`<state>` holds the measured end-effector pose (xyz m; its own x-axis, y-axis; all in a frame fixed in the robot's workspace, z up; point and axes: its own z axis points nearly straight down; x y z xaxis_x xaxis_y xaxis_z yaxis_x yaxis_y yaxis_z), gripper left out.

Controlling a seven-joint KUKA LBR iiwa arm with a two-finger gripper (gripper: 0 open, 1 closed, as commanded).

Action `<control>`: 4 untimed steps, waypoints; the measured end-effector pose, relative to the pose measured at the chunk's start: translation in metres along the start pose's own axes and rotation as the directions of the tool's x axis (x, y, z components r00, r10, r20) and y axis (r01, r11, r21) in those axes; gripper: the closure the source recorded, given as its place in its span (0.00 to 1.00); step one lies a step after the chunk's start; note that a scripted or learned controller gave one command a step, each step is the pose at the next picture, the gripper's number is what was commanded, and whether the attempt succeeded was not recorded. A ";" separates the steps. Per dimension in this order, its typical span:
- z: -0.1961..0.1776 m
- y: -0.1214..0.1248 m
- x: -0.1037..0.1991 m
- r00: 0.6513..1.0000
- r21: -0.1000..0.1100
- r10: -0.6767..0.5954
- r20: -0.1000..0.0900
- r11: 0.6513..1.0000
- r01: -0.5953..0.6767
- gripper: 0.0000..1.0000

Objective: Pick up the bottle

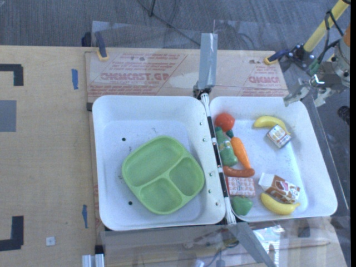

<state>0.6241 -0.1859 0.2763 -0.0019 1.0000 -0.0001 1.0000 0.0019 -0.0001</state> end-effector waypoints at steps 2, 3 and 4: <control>0.184 -0.039 0.033 0.856 0.004 0.516 -0.008 0.856 -0.516 0.00; 0.188 0.006 0.025 0.682 0.004 0.731 -0.006 0.683 -0.731 0.00; 0.177 0.007 0.024 0.685 -0.001 0.728 -0.001 0.685 -0.728 1.00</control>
<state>0.6306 -0.1621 0.0993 0.7268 0.6869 0.0008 0.6869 -0.7268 0.0014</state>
